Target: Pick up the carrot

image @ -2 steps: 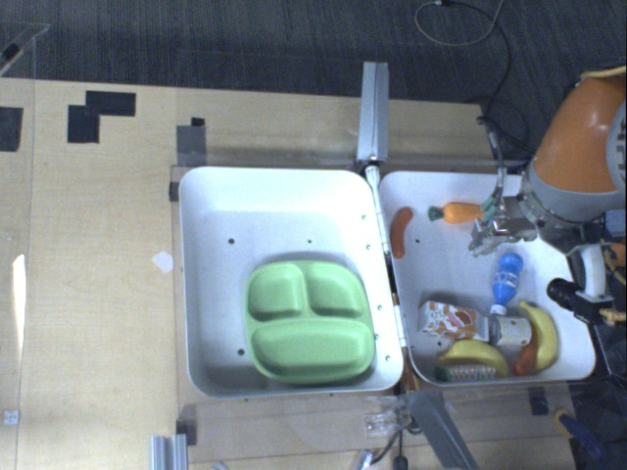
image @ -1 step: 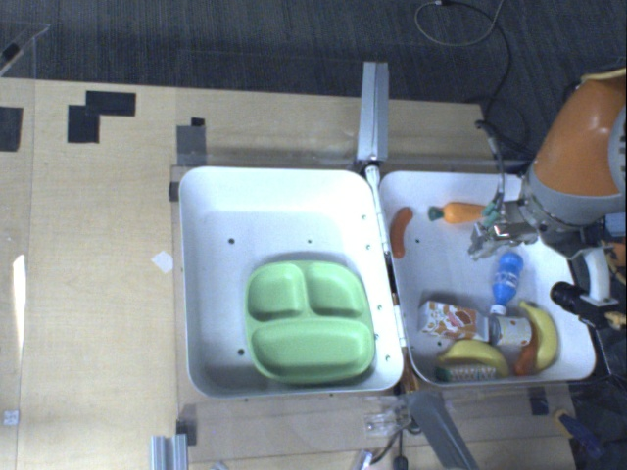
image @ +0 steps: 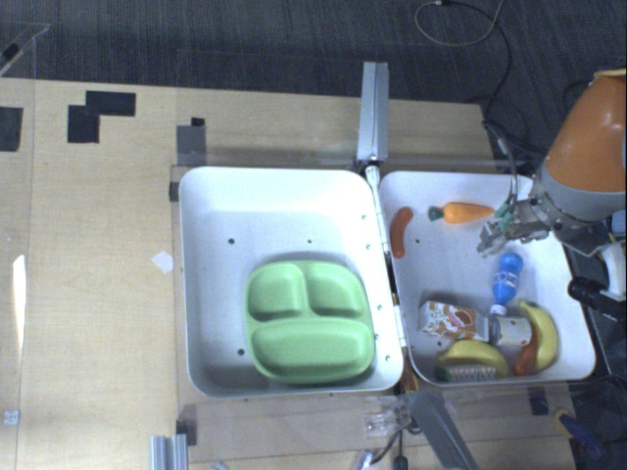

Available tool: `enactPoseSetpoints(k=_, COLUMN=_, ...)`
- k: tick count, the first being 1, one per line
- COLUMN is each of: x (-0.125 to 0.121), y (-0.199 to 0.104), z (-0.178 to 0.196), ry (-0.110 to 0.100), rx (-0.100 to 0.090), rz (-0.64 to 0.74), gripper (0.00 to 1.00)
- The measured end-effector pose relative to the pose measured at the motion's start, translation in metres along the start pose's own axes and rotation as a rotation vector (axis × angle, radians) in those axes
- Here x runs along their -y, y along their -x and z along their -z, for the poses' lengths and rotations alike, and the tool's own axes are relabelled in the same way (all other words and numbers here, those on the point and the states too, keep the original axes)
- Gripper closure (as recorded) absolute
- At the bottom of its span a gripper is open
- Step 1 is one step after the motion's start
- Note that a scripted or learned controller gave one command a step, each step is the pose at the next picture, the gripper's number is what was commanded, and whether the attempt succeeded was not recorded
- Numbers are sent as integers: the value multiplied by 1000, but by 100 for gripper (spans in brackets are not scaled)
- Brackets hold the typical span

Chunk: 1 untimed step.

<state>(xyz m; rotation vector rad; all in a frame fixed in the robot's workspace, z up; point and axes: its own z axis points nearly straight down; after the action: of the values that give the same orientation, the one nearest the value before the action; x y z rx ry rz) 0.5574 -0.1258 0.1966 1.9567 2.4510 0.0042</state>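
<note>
Setting: a robotics lab test bench is showing here.
Bench: a pale wooden benchtop (image: 98, 292) is carrying black marker patches (image: 98, 114).
Fixtures: two white bins (image: 211, 292) are sitting side by side, with a metal rail (image: 373, 116) rising between them.
Floor: dark carpet (image: 245, 18) is lying behind, with a loose cable (image: 460, 18) trailing across it.
Machine: an orange-banded robot arm (image: 588, 155) is reaching in.

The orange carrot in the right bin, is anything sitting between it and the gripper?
Nothing visible does. The orange carrot with a green top lies near the right white bin's far wall, and the gripper sits just to its right. The blue bottle is nearer the camera, off that line.
</note>
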Motion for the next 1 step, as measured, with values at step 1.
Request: enactPoseSetpoints(k=1, x=-14, y=20, z=-18, ry=1, rx=0, rz=254, gripper=100)
